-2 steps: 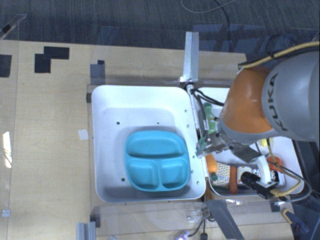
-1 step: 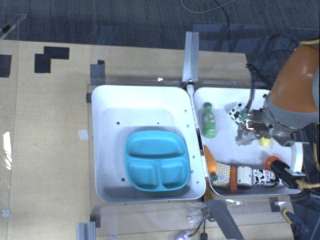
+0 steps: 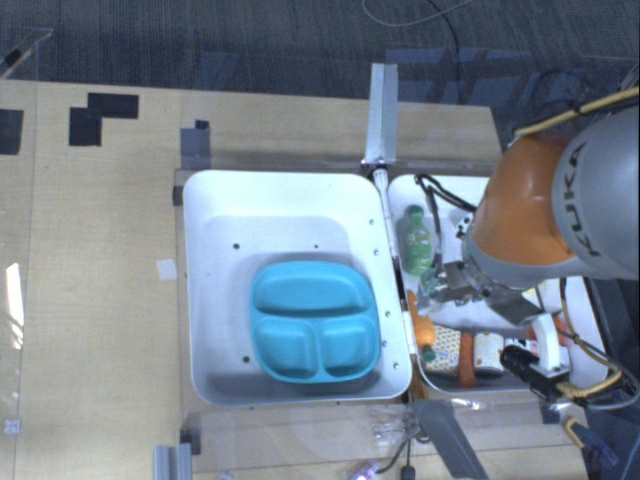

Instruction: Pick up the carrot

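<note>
In the right bin (image 3: 455, 190), a bright orange piece that I take for the carrot (image 3: 425, 330) lies against the left wall, near the front. The arm partly covers it. My gripper (image 3: 440, 290) hangs just above and behind the carrot, low inside the bin. The wrist and its cables hide the gripper's tips. Nothing can be seen lifted clear of the bin floor.
A green bottle (image 3: 416, 238) lies along the right bin's left wall, behind the gripper. A reddish-orange long item (image 3: 466, 360) and a white packet (image 3: 488, 356) sit at the bin's front. The left bin (image 3: 215, 268) holds a blue divided tray (image 3: 312, 318).
</note>
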{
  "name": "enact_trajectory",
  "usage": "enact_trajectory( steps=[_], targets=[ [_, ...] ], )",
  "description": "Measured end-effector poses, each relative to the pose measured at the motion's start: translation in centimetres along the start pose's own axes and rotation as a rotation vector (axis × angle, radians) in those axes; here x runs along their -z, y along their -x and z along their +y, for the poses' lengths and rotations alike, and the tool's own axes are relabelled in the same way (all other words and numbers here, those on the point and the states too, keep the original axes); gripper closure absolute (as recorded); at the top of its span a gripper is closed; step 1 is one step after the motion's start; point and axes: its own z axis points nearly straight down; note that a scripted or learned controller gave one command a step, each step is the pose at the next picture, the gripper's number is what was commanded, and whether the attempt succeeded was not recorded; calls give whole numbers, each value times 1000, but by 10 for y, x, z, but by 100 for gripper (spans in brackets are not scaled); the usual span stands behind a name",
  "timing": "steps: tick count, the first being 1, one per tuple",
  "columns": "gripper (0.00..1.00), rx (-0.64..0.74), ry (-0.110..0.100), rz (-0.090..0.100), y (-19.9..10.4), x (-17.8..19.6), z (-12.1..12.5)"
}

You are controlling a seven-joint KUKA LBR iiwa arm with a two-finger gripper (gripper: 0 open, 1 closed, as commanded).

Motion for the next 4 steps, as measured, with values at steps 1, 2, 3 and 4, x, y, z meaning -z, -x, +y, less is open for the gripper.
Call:
enact_trajectory(
  steps=[1, 2, 3, 4],
  targets=[
    [100, -306, 0, -1, -43, 0, 9],
    [100, -37, 4, -1, 23, 90, -1],
    [100, 39, 0, 0, 2, 0, 3],
    [100, -381, 1, -1, -32, 0, 7]
  ],
)
